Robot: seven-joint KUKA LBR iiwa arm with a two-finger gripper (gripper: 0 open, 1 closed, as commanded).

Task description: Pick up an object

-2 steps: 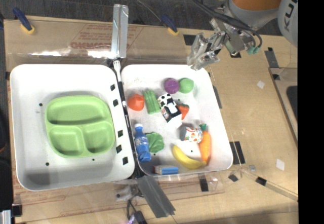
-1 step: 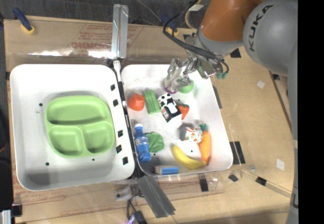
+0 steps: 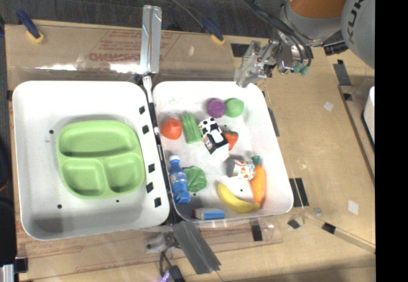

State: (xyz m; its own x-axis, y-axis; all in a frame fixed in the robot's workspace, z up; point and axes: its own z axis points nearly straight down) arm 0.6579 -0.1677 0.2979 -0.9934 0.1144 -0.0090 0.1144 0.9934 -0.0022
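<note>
A green divided tray point(image 3: 99, 158) was seen lying in the left bin point(image 3: 32, 102). The right bin point(image 3: 271, 147) was crowded with small things: an orange-red ball point(image 3: 171, 129) beside a green ridged piece point(image 3: 190, 127), a blue bottle point(image 3: 178, 178) lower down, a small blue block point(image 3: 209, 214) by the near wall, a black-and-white toy point(image 3: 212, 133) in the middle, a purple ball point(image 3: 216, 107) touching a green ball point(image 3: 234, 107), and a banana point(image 3: 234, 200) with a carrot point(image 3: 257, 184) laid against it. The gripper point(image 3: 250, 71) was held above the counter point(image 3: 319, 147) just past the right bin's far corner (nothing was seen between its fingers); whether they were spread could not be told.
</note>
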